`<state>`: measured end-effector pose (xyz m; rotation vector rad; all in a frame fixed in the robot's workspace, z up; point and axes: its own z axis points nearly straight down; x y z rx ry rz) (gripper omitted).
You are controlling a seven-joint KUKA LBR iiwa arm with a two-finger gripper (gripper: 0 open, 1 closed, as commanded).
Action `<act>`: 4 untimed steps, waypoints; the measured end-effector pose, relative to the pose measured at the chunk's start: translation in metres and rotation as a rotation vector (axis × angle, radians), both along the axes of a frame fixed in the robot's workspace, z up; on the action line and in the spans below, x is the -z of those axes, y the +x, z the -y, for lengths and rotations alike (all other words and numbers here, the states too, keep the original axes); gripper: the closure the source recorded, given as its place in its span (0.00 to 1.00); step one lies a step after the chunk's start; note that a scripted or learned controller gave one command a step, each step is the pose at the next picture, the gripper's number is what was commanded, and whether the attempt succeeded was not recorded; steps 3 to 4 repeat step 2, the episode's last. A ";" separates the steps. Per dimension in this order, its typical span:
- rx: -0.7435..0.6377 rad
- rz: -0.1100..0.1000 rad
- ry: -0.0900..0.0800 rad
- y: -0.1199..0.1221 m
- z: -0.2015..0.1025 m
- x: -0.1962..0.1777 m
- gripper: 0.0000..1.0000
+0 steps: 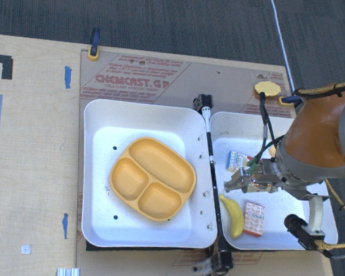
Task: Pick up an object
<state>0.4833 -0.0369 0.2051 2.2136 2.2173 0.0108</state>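
In the right-hand bin (328, 209), a banana (233, 215) is seen lying against the bin's left wall, its long axis running from upper left to lower right. The hand (240, 182) is poised just above the banana's upper end; whether it is open or closed cannot be told. Nothing is seen gripped.
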 end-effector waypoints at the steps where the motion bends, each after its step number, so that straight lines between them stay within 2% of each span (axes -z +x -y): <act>1: -0.001 0.004 -0.001 0.002 0.000 -0.010 1.00; 4: -0.002 0.009 -0.001 0.003 -0.001 -0.021 1.00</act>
